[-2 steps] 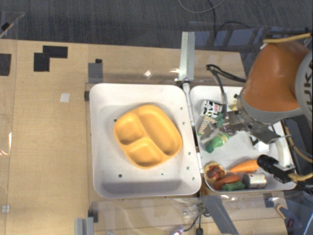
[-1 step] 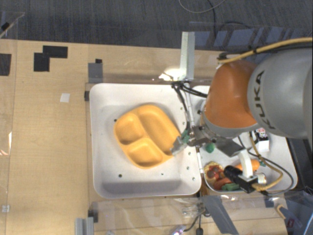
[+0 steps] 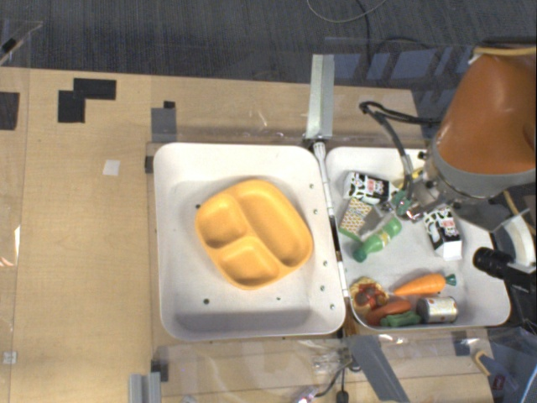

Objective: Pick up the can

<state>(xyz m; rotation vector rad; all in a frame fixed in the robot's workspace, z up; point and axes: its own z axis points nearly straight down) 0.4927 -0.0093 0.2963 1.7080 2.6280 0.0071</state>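
The can [image 3: 437,310] is small and silvery with a dark end. It lies on its side near the front right corner of the right bin [image 3: 497,313], just below a toy carrot [image 3: 419,286]. My gripper [image 3: 410,201] hangs under the orange-banded wrist [image 3: 487,116] over the back middle of that bin, above and between a cow-patterned carton [image 3: 366,186] and a second such carton [image 3: 443,228]. It is well behind the can and apart from it. The wrist hides part of the gripper.
A green bottle [image 3: 377,240] and a patterned packet [image 3: 356,217] lie left of the gripper. Red and green toy foods [image 3: 384,308] crowd the can's left side. A yellow divided plate [image 3: 252,232] sits in the left bin [image 3: 180,309].
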